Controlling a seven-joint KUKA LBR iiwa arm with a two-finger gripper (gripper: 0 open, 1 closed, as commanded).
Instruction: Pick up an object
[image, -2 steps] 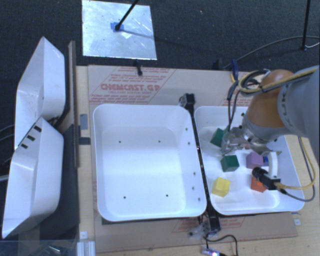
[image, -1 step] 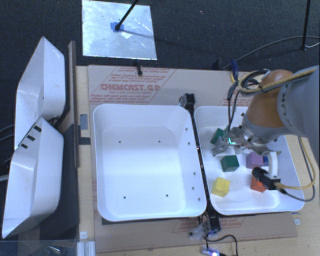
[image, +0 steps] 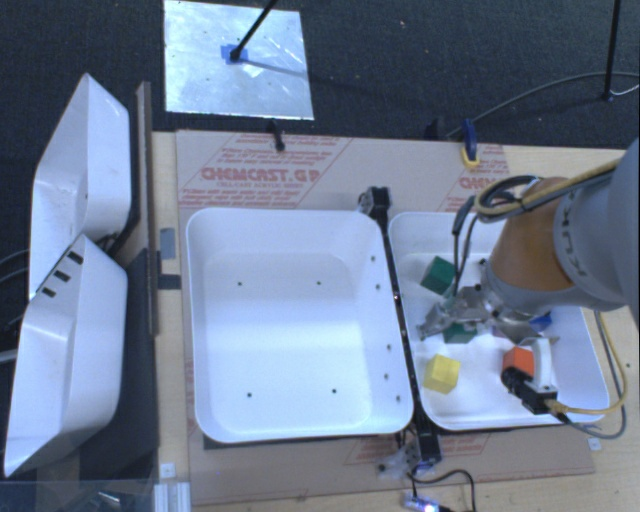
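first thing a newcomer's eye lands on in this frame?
Probably the grey arm with its orange band, bulking in from the right over the right bin, with its gripper low among the objects there. Next come the bright blocks in that bin: a yellow cube near the front, a green block further back and an orange piece to the right. The left bin reads as a big white blank.

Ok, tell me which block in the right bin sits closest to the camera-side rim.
The yellow block. It lies lowest in the right bin, below the claw, while the green block sits farther back, above the claw.
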